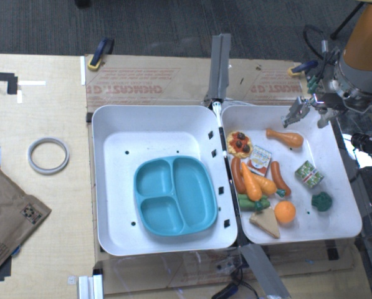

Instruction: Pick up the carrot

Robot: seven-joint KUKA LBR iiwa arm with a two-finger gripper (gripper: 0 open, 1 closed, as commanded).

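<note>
One tapered, glossy plastic carrot (252, 185) lies among toy food in the right bin (341, 185), leafy green end down. End effector (310, 112) hangs above the bin's far edge, holding nothing; can't tell if it's apart or together.

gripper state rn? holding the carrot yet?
Gripper: jaws look open, nothing between them, above the right bin's upper edge. Carrot lies in that bin among the other toy food.

Legible text: two spots only.
Cardboard sheet (173, 83) behind the bins: red print, upside down, repeated, reads roughly "CHEMCAT GF". Brown box (5, 220) at near left: "BOX". Small food packets' print too small to read.
</note>
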